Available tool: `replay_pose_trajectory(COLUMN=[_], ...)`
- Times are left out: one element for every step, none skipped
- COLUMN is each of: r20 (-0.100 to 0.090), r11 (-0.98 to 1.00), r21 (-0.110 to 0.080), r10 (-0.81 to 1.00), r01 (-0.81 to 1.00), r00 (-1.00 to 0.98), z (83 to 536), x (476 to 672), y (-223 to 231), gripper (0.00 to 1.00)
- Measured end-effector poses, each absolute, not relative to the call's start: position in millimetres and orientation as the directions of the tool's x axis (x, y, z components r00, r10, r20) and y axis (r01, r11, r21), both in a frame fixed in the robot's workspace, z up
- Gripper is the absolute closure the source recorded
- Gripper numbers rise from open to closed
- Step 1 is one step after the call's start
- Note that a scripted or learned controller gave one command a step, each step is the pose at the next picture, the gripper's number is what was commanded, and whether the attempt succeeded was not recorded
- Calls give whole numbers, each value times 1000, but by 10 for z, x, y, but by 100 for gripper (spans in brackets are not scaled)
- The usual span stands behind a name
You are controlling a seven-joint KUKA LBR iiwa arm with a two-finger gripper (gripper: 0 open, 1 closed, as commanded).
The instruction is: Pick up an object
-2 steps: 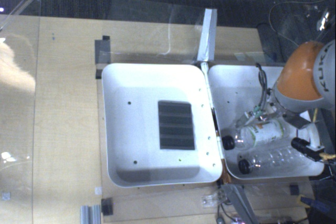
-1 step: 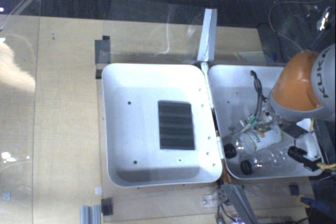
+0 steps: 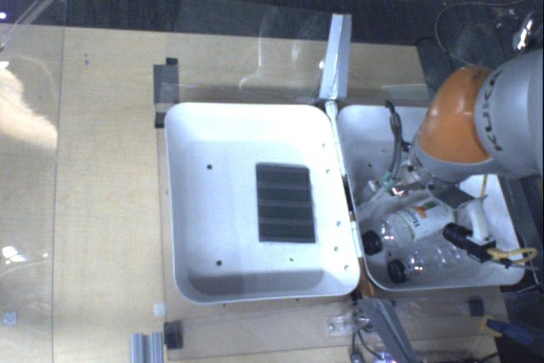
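My gripper (image 3: 396,185) hangs low in the right bin (image 3: 365,132), under the orange-banded wrist, near the bin's left wall. Just below it lies a clear plastic bottle (image 3: 406,227) with a green-and-white label and a black cap, pointing toward the lower left. A second clear bottle (image 3: 425,260) with a black cap lies along the bin's front wall. The gripper is close above the labelled bottle, and the arm hides the spot where they meet. In the middle of the left bin (image 3: 195,149) lies a dark ribbed rectangular block (image 3: 285,202).
A metal divider post (image 3: 334,64) stands at the back between the bins. The right bin's far right side is covered by the arm. Clear plastic sheeting lies on the wooden bench (image 3: 85,183) to the left.
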State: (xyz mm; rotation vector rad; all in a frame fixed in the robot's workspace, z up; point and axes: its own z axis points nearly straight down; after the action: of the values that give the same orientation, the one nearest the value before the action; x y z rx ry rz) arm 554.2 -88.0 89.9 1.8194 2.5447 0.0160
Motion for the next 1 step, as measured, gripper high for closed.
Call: replay_pose_trajectory(r20=[-3], r11=[349], r21=[7], r10=[937], r01=[937], r00=[-349], z=[1069], x=[5786], y=[-1140], gripper=[0])
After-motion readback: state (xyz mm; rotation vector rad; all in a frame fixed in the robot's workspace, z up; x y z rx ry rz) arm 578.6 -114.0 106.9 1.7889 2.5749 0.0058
